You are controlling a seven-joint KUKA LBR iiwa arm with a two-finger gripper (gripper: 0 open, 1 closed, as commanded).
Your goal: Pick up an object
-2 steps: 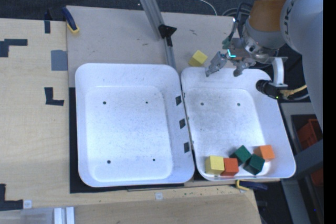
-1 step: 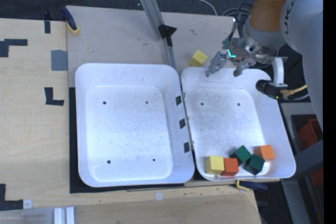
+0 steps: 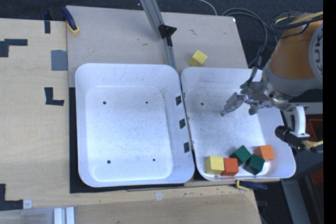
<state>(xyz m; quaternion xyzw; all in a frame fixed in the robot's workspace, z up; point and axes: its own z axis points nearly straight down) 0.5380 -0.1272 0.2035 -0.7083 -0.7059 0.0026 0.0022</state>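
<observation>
Hovering over the right bin [image 3: 210, 86], the gripper [image 3: 231, 105] holds nothing.
Whether its fingers are spread I cannot tell; blocks [image 3: 239, 161] cluster at the bin's near edge, well apart from it.

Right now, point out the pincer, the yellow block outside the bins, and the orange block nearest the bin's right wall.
pincer [image 3: 227, 109]: camera view, between its fingertips.
yellow block outside the bins [image 3: 198, 58]: camera view, top face.
orange block by the right wall [image 3: 266, 152]: camera view, top face.
</observation>
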